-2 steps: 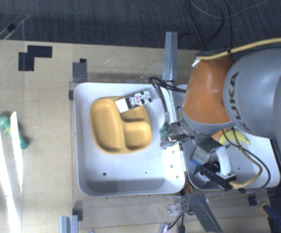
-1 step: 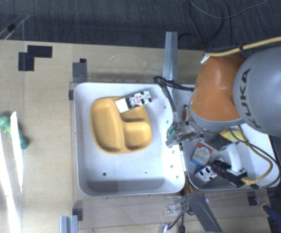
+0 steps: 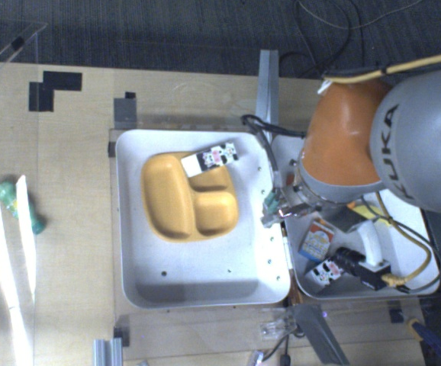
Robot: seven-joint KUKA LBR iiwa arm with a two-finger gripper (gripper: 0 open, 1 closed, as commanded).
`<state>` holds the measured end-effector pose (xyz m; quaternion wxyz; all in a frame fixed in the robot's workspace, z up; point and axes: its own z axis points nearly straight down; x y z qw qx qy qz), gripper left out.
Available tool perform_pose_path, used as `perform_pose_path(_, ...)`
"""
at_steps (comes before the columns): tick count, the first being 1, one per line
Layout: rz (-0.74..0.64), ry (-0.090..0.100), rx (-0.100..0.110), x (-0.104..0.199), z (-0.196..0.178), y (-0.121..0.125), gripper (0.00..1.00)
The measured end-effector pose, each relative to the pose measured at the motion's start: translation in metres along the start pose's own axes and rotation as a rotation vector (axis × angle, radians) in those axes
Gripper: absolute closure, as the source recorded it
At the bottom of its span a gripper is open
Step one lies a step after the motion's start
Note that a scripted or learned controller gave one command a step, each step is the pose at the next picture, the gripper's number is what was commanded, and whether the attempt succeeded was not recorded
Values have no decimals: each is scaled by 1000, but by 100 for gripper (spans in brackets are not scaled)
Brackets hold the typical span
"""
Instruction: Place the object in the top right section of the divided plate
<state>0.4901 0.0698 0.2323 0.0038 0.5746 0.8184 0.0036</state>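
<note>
A yellow divided plate (image 3: 176, 204) lies in the left bin (image 3: 205, 288). A small black-and-white carton with a cow pattern (image 3: 211, 159) rests on the plate's top right section, lying across its far rim. My gripper (image 3: 276, 207) hangs over the wall between the two bins, to the right of the plate and apart from the carton. The orange band and grey wrist hide most of it.
The right bin (image 3: 304, 284) holds an orange-and-blue carton (image 3: 317, 242) and a small black-and-white object (image 3: 323, 273). A green item (image 3: 8, 195) and clear plastic strips (image 3: 7, 265) lie on the bench at far left. Metal posts stand behind and in front of the bins.
</note>
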Motion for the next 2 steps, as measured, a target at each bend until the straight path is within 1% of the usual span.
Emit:
perform_pose_path(1, 352, 0, 9, 12, 10, 1, 100)
perform_pose_path(2, 241, 0, 7, 51, -14, 16, 100)
